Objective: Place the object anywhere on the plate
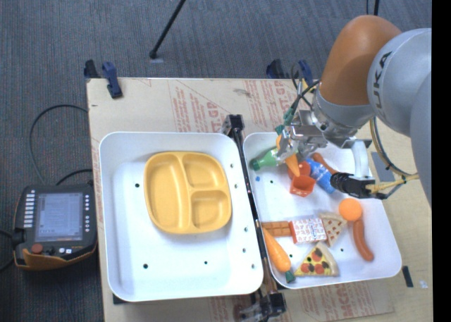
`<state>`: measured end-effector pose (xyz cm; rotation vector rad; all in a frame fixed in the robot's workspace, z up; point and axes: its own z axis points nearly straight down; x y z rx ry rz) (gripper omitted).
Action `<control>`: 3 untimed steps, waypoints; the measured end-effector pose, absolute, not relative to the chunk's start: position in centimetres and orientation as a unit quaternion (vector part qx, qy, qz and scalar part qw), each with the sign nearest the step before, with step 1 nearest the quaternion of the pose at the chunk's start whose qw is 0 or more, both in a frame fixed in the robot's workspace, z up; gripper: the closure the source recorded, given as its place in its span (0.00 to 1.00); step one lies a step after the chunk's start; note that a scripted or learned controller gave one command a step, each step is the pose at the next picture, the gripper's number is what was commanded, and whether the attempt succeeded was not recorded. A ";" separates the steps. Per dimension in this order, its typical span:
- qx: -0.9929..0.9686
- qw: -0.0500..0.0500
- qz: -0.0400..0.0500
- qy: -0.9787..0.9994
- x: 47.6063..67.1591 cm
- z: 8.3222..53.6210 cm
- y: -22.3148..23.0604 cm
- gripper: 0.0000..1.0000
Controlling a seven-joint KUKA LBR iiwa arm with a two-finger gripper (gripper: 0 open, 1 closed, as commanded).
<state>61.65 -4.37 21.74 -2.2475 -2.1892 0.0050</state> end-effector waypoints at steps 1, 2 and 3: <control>-0.709 0.001 0.000 -0.705 64.4 18.8 0.6 1.00; -0.709 0.001 0.000 -0.705 64.4 18.9 0.6 0.00; -0.679 0.002 0.001 -0.735 59.1 18.7 8.7 0.00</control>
